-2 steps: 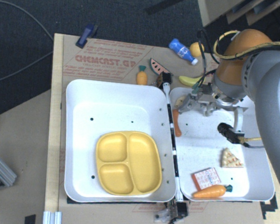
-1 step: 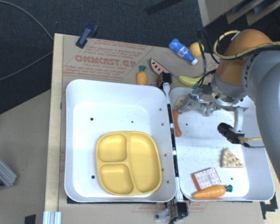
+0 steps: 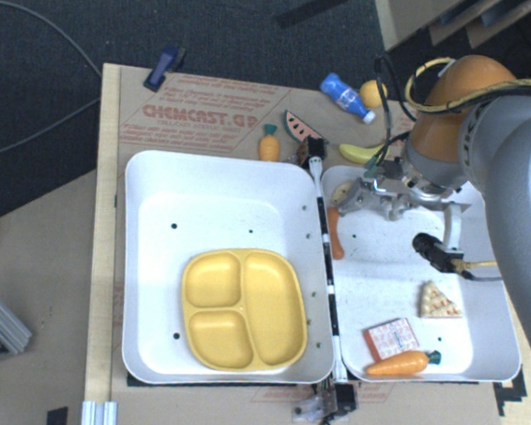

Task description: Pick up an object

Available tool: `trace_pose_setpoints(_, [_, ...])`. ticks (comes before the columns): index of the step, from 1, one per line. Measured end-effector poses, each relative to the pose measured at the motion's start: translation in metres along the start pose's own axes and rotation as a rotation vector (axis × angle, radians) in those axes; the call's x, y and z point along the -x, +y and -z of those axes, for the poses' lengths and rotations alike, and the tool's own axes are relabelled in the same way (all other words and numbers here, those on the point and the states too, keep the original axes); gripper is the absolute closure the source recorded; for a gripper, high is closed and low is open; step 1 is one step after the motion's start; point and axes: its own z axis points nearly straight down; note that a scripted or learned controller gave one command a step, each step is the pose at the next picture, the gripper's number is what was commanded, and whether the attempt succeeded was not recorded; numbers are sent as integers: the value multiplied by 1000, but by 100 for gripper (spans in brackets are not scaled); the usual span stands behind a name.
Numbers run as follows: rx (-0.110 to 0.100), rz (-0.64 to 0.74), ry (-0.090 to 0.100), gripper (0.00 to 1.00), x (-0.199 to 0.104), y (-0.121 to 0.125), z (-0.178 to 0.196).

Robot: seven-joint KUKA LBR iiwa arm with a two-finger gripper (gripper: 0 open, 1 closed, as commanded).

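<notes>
The right bin (image 3: 476,363) holds an orange carrot (image 3: 399,364) near its front wall. A small red-and-white box (image 3: 391,337) lies just behind the carrot, and a tan pizza-like wedge (image 3: 439,302) sits further right. An orange sausage-like stick (image 3: 336,235) lies along the bin's left wall. My gripper (image 3: 377,196) is low over the back left corner of this bin, just behind and to the right of the stick's upper end. I see nothing held in it.
The left bin (image 3: 153,204) holds a yellow divided plate (image 3: 241,306). Behind the bins on the board lie a banana (image 3: 359,152), a watermelon slice (image 3: 298,125), a small orange fruit (image 3: 269,147), a blue bottle (image 3: 346,95) and a blue clip (image 3: 163,67).
</notes>
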Motion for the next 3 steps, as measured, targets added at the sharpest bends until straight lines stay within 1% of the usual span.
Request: trace_pose_setpoints(3, [0,0,0,0,0,0,0])
